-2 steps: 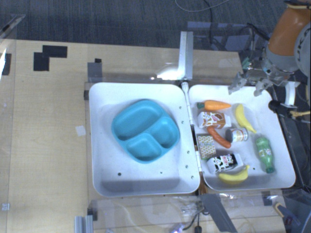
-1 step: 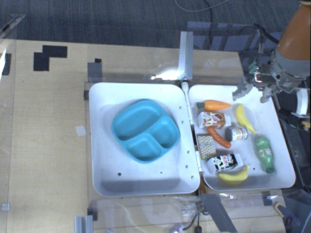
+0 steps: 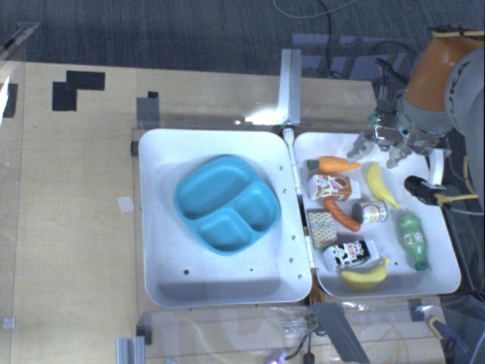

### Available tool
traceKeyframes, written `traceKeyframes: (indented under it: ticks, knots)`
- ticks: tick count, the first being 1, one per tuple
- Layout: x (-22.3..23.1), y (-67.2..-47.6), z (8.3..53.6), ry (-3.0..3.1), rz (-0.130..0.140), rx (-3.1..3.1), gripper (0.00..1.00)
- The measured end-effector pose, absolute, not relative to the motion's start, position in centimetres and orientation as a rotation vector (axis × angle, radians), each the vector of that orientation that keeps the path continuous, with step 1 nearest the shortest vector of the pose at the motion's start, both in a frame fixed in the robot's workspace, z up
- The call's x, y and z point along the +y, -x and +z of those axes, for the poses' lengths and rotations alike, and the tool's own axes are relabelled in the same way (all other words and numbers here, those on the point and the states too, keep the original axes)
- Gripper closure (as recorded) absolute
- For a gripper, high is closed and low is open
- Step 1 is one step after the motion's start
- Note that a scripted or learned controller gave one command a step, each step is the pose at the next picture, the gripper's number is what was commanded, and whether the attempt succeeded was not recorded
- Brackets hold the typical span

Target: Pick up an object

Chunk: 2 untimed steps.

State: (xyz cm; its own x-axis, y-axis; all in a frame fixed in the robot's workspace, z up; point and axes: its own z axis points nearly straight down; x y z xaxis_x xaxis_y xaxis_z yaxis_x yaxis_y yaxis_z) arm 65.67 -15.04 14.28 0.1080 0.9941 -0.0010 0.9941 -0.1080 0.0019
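Two white bins (image 3: 227, 294) on the bench.
My gripper (image 3: 381, 149) hangs above the right bin, jaws seemingly apart, holding nothing.

Divided plate (image 3: 226, 211) in left bin (image 3: 155, 279); groceries crowded in right bin (image 3: 447, 275)

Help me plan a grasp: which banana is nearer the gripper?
The upper banana, just below the gripper; the other banana lies at the bin's near edge.

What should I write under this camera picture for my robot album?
Gripper hovers over toy food in the right bin; blue plate sits in the left bin.
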Motion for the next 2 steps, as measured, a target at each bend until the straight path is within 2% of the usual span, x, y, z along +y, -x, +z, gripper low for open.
traceKeyframes:
  ticks: [1, 2]
  knots:
    - [-18.2, -67.5, 9.8, -2.253, 0.018, 2.154, 0.0]
    - [-18.8, -64.5, 8.8, -2.299, 0.005, 2.131, 0.0]
